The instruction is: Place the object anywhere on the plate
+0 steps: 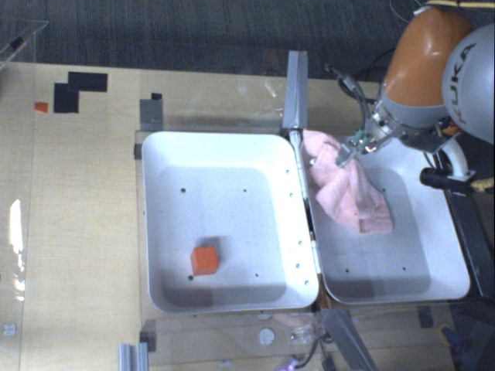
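A pink cloth [354, 194] lies crumpled in the right bin [418, 273], against its left wall. My gripper [349, 153] reaches in from the upper right and is shut on the cloth's upper part. The fabric is pulled up into a peak at the fingertips, with folds running down from there toward the bin floor. A small orange block [205, 260] sits on the floor of the left bin [232, 161], near its front left. It is far from the gripper.
A grey divider post [295, 91] stands behind the seam between the two bins. The arm's orange band [421, 52] and cables hang over the right bin's back right corner. Black markers [76, 90] lie on the bench at far left.
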Motion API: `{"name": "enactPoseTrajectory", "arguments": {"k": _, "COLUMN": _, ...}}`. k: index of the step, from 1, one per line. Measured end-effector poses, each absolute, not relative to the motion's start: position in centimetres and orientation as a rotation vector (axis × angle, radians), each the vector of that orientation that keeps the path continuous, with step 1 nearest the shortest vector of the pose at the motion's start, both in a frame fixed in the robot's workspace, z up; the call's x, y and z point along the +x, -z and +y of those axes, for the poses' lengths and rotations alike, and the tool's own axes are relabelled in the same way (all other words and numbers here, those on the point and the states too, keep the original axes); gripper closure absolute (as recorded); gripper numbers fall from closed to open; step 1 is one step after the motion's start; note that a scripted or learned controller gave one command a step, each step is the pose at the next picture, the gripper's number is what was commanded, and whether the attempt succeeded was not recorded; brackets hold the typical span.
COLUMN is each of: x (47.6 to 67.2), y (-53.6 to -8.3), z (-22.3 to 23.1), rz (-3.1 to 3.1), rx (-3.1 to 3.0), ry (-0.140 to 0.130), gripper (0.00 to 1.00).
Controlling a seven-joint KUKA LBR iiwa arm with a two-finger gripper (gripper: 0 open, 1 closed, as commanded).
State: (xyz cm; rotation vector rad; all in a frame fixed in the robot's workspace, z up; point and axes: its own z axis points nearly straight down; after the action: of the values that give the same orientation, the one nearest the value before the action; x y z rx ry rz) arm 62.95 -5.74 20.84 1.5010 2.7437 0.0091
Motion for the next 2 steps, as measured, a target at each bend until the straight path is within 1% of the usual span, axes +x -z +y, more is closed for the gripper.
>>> {"name": "enactPoseTrajectory", "arguments": {"k": 1, "x": 63.2, "y": -22.6, "z": -5.6, "rz": 2.749, "rx": 1.494, "ry": -0.009, "gripper": 1.00}}
{"name": "enactPoseTrajectory", "arguments": {"k": 2, "x": 62.8, "y": -22.1, "z": 0.1, "rz": 2.994, "rx": 0.915, "ry": -0.007, "gripper": 1.00}}
